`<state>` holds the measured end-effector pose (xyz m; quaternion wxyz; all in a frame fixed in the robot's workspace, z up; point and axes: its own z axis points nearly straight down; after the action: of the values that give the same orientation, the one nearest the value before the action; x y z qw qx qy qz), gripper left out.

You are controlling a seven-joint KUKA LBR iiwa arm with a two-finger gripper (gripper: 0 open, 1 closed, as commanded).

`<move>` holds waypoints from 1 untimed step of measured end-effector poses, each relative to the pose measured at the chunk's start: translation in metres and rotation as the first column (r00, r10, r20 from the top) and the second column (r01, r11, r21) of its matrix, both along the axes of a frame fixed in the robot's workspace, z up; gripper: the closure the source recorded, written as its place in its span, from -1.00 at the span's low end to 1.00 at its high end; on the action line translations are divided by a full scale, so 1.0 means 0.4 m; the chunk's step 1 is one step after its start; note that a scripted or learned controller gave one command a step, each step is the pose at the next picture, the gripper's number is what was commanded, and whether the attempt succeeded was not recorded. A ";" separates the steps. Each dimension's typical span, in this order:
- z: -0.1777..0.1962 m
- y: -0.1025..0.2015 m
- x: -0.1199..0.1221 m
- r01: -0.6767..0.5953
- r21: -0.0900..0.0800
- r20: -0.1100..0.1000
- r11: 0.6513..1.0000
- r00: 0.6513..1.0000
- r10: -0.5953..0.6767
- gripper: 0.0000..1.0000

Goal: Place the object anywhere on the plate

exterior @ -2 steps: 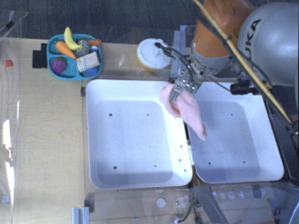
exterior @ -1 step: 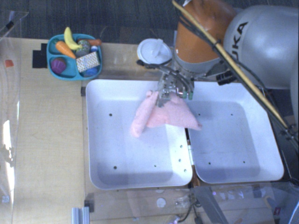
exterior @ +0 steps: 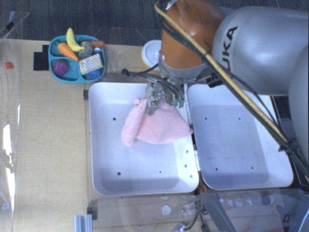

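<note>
Pink cloth (exterior: pixel 152 124) lies crumpled in the left white bin (exterior: pixel 108 173), spreading below and to the left of the fingers (exterior: pixel 161 100), with one rolled fold running down toward the bin's middle. The fingers point down at the cloth's upper edge and seem to touch or pinch it there, but how far apart they stand cannot be told, nor whether any fabric sits between them. Right of the fingers is the second white bin (exterior: pixel 241 149). Up and to the left of them, on the wooden worktop (exterior: pixel 43 144), rests a blue divided plate (exterior: pixel 54 57) carrying toy food, including a banana (exterior: pixel 72 40) and a carrot (exterior: pixel 66 50).
</note>
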<state>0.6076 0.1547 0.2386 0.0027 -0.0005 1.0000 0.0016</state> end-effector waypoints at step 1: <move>-0.028 0.126 -0.013 -0.003 0.000 0.001 1.000 1.000 0.003 1.00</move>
<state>0.6022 0.2050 0.2272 0.0030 -0.0019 1.0000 0.0018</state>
